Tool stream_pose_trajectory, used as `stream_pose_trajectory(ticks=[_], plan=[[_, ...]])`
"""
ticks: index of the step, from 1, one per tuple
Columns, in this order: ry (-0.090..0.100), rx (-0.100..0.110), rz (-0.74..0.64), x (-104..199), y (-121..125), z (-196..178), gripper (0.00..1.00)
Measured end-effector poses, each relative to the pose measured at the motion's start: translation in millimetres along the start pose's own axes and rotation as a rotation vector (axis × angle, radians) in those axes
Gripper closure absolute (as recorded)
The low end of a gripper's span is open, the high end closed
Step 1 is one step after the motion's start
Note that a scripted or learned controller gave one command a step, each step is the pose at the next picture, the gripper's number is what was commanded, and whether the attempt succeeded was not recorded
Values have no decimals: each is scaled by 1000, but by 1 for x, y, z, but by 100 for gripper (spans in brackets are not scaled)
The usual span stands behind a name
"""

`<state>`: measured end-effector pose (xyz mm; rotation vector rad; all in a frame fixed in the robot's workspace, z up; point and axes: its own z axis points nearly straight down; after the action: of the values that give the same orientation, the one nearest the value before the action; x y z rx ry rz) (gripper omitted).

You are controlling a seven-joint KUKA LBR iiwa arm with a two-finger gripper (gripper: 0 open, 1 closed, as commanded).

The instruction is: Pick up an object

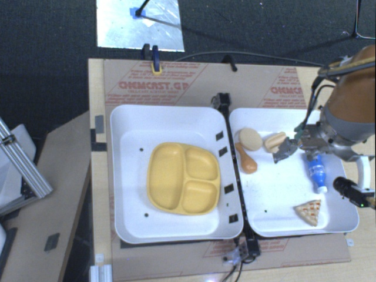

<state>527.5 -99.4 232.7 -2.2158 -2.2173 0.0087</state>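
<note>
Seen from above at a slant, the table (100, 175) carries two shallow white plastic bins side by side on a sheet of printed brown cardboard (176, 81). The left bin (126, 157) holds a yellow plastic plate with three compartments (183, 178), lying flat near its middle. The right bin (341, 216) holds a tan chicken drumstick toy (247, 148) at its upper left, a small pale bread roll (274, 141) just beside it, a blue and white bottle (316, 173) lying on its side toward the right, and a wedge of tan pizza or toast (309, 211) near the lower right corner. The grey arm with its orange band (352, 101) reaches in from the right, and its dark tool (289, 150) sits low over the right bin, next to the bread roll and left of the bottle. How wide the tool stands, and whether it has hold of anything, cannot be told from this angle.
</note>
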Motion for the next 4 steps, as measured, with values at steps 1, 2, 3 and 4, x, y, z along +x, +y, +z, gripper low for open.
stream_pose_trajectory(ticks=[1, 2, 3, 4], plan=[[-1, -11, -2, 0, 2, -5, 0], [0, -7, 0, -8, -1, 41, 0], [0, -7, 0, -13, -8, 91, 0], [0, -5, -1, -13, -8, 143, 0]])
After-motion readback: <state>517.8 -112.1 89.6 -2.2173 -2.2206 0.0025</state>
